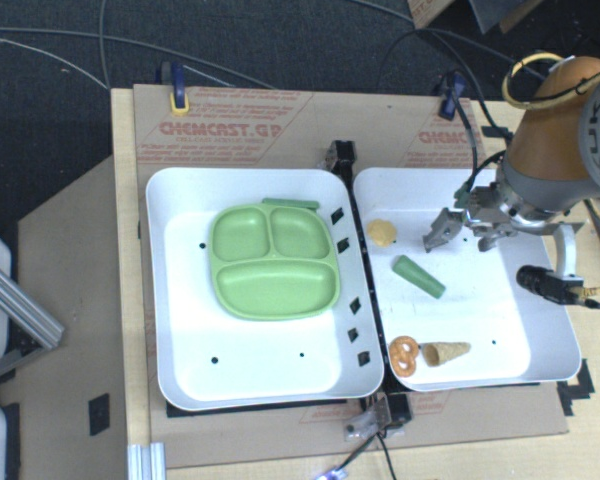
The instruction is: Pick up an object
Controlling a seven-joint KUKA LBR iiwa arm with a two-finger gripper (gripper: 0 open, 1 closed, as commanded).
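A green cylinder (419, 275) lies slantwise mid-floor in the right bin (540, 353).

Two shallow white bins (180, 268); one green three-compartment plastic plate (275, 261); one green cylindrical piece (419, 276); one small yellowish round lump (381, 233); one orange pretzel-like ring (404, 355); one tan cone (448, 351), possibly toy food

A light green divided plate (274, 262), a darker green cylinder (419, 275), a tan cone (446, 352).

The arm (555, 133) reaches leftward, its pincer (446, 232) angled down, fingers spread
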